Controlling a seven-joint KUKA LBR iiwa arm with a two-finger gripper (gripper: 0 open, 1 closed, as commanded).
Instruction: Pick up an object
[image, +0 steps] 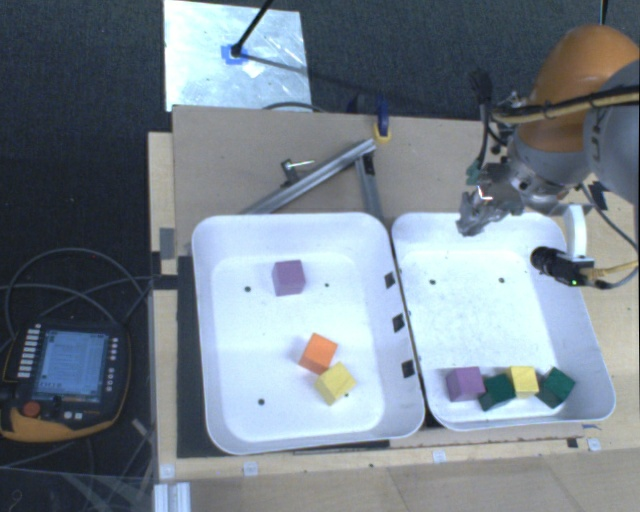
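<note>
The gripper (478, 217) hangs over the far edge of the right bin (560, 300), near its upper left corner, below the grey wrist and the orange band of the arm (575, 75). From this slanted overhead angle the tool reads as a dark, blurred cluster, and whether it is parted or closed cannot be made out; nothing can be seen held in it, and it is well apart from every block. The right bin holds five blocks bunched in a row along its near wall: a purple block (464, 382) at the left, a dark green block (495, 391) just beside it, a yellow block (524, 379) touching or nearly touching that one, and another dark green block (556, 385) at the right end. The rest of that bin's floor is bare white. The left bin (215, 300) holds three blocks: a purple cube (288, 277) alone toward the far side, and, nearer the front, an orange cube (318, 351) with a yellow cube (336, 383) just beside it, the two close enough that contact cannot be judged. A handheld control pendant (62, 375) with a lit screen lies on the dark floor to the left of the bench, its cables looping around it.
</note>
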